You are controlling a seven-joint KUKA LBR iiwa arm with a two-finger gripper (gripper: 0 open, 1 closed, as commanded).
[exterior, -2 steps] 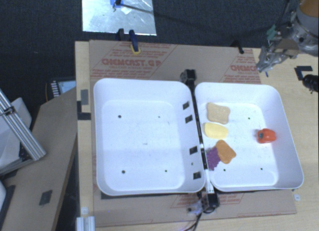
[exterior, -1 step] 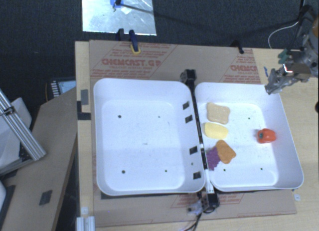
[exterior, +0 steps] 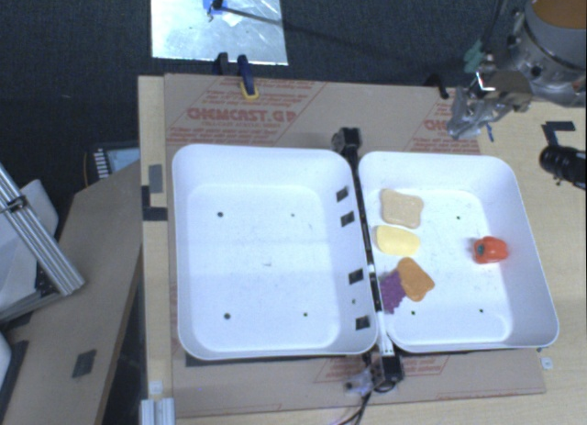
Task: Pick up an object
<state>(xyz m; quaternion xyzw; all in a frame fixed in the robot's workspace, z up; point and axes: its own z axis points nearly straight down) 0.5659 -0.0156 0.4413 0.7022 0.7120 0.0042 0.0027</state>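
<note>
The right bin [exterior: 514, 198] holds several small objects. A tan bread-shaped piece [exterior: 401, 207] lies near its left wall, with a pale yellow piece [exterior: 397, 240] just below it. An orange piece [exterior: 416, 279] and a purple piece [exterior: 391, 292] lie lower still, touching each other. A red-orange tomato-like object [exterior: 491, 249] rests alone toward the right side. My gripper [exterior: 466, 117] hangs above the bench beyond the right bin's far rim, away from all the objects, with nothing visible in it.
The left bin [exterior: 193, 175] sits beside the right one, joined by a black clamp strip [exterior: 358, 230]. Brown cardboard [exterior: 275, 106] lies under both bins. A shiny metal sheet [exterior: 218, 10] lies at the back. A black fixture [exterior: 561, 159] stands at the right edge.
</note>
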